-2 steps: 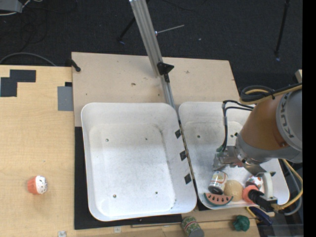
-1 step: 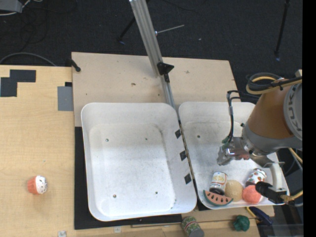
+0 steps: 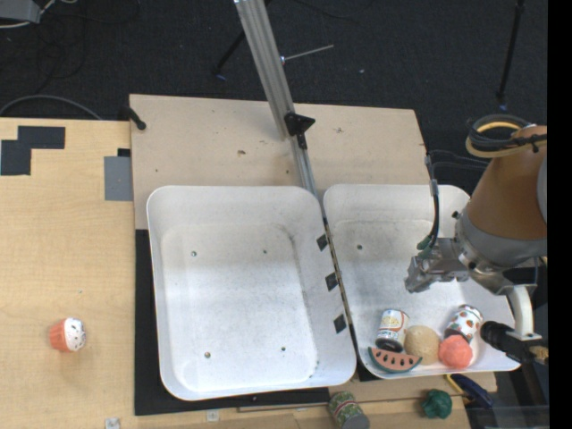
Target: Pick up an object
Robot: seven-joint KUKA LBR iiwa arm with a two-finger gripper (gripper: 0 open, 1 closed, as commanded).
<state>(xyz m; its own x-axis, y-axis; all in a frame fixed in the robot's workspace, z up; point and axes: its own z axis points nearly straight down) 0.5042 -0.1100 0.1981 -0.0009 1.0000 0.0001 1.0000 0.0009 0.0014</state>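
Several small objects lie at the front of the right bin [image 3: 384,213]: a small can [image 3: 391,326], a tan ball [image 3: 418,341], a watermelon slice [image 3: 395,360], a pink-red ball [image 3: 456,352] and a red-and-white toy [image 3: 465,320]. My gripper [image 3: 427,273] hangs over the right bin's middle right, just behind these objects and a little above the can. I see nothing between its fingers.
The left bin [image 3: 170,239] adjoins the right one, with black clips along the shared wall. A slanted metal rail [image 3: 273,74] runs down toward the bins from the back. A pink toy [image 3: 67,335] lies on the wood at far left. Green objects [image 3: 436,404] sit by the front edge.
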